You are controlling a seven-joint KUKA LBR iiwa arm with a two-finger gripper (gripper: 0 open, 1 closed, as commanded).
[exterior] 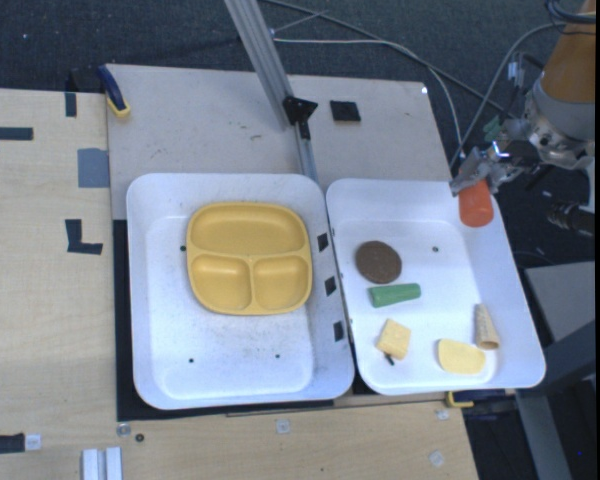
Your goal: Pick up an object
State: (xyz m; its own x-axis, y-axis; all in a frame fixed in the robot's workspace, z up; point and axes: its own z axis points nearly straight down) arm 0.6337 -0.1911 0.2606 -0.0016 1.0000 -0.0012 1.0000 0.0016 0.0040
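Observation:
My gripper [473, 183] hangs over the far right corner of the right bin [430, 213], below the arm's orange band. A small orange-red cylinder [475, 209] sits between its fingertips and overlaps the bin's rim, so it looks lifted off the floor. On the floor of the right bin lie a brown round disc [378, 261], a green stick [394, 294], a yellow wedge [393, 339], a flat yellow piece [461, 357] and a tan cone [487, 325].
The left bin [160, 298] holds a yellow divided plate [250, 257]. A slanted metal pole [265, 43] stands behind the bins, with cables running toward the arm. Beyond the right bin's right rim the bench ends.

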